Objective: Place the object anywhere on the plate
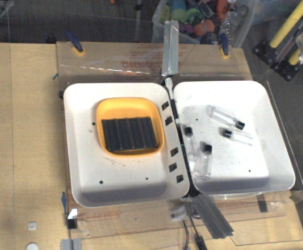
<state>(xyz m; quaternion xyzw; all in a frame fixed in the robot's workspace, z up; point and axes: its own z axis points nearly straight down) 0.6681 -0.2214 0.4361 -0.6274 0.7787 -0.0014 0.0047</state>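
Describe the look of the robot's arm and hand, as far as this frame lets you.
This frame offers no arm or hand colours, shapes or markings to report. What it offers: a left white bin holding an orange plate with a dark ridged block, and a right white bin holding clear black-capped tubes.

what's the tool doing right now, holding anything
Tool: cannot be told from this camera view. The clear vials lie loose in the right bin; the yellow plate carries a dark ridged block.

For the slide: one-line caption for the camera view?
Orange plate holding a dark ribbed block in the left bin; clear black-capped vials scattered in the right bin.
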